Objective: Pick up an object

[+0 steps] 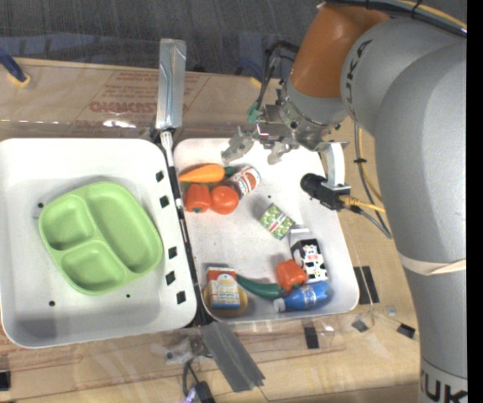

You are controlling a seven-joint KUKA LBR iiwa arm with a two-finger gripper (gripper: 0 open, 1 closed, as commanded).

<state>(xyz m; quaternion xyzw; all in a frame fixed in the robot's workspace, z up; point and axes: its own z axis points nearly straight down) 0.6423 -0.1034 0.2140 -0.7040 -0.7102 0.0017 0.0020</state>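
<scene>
My gripper point(255, 149) hangs over the back of the right bin point(342, 225), open, with nothing between its fingers point(234, 148). Just below and to its left lie an orange carrot point(201, 173), a small can with a red and white label point(245, 180) and a red pepper-like piece point(210, 198). A green and white packet point(275, 220) lies mid-bin. Along the front sit a black and white carton point(308, 259), an orange piece point(290, 274), a blue bottle point(304, 296), a green vegetable point(258, 288) and a yellow box point(223, 288).
The left bin point(6, 292) holds a green divided plate point(100, 235). A metal bar point(170, 82) stands at the back between the bins. The grey arm point(409, 99) with its orange band covers the right side.
</scene>
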